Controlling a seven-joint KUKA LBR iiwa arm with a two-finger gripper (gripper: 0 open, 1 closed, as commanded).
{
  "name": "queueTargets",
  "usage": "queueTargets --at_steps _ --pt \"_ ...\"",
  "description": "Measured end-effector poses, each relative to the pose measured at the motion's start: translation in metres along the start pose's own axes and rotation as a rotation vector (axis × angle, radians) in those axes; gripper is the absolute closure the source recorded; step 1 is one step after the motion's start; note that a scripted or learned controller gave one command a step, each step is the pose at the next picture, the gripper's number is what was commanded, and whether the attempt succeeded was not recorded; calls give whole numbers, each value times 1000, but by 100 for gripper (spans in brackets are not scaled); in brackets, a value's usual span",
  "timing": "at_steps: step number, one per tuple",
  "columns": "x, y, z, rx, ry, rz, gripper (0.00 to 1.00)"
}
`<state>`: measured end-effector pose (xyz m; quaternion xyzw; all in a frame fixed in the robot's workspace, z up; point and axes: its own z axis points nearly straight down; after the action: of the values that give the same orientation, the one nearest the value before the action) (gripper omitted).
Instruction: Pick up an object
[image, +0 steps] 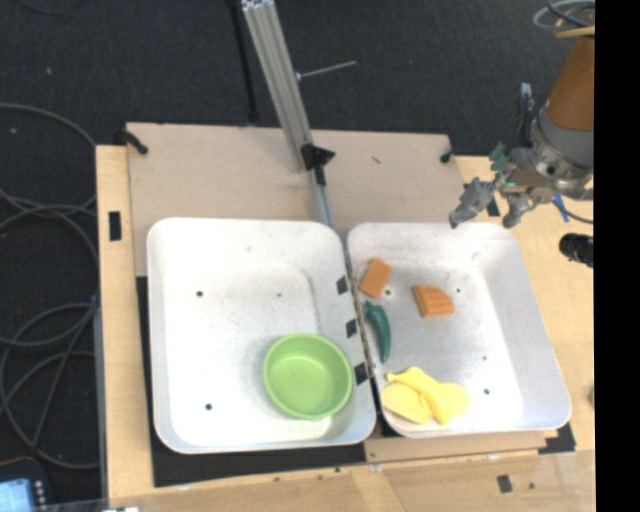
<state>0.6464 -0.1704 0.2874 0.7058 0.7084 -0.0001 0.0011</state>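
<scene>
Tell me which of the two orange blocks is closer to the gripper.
The right orange block, out in the bin's middle; the other orange block sits by the divider, farther from the gripper.

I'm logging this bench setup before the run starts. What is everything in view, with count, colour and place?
bins: 2, white, side by side on the bench
bowl: 1, green, left bin, near-right corner
blocks: 2, orange, right bin, far-left part
green piece: 1, dark green, right bin, by the left wall
yellow pieces: a cluster, yellow, right bin, near-left corner
metal bar: 1, grey, slanting above the bench
cables: several, black, floor at left
arm: 1, grey and orange, upper right
gripper: 1, grey, above the right bin's far edge
</scene>
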Motion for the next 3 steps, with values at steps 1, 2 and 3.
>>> queueTargets --at_steps 1,2,3 --pt "0 0 0 0 -1 0 0" --pt "-5 -2 43 4 -1 4 0" --pt "-8 0 85 4 -1 5 0"
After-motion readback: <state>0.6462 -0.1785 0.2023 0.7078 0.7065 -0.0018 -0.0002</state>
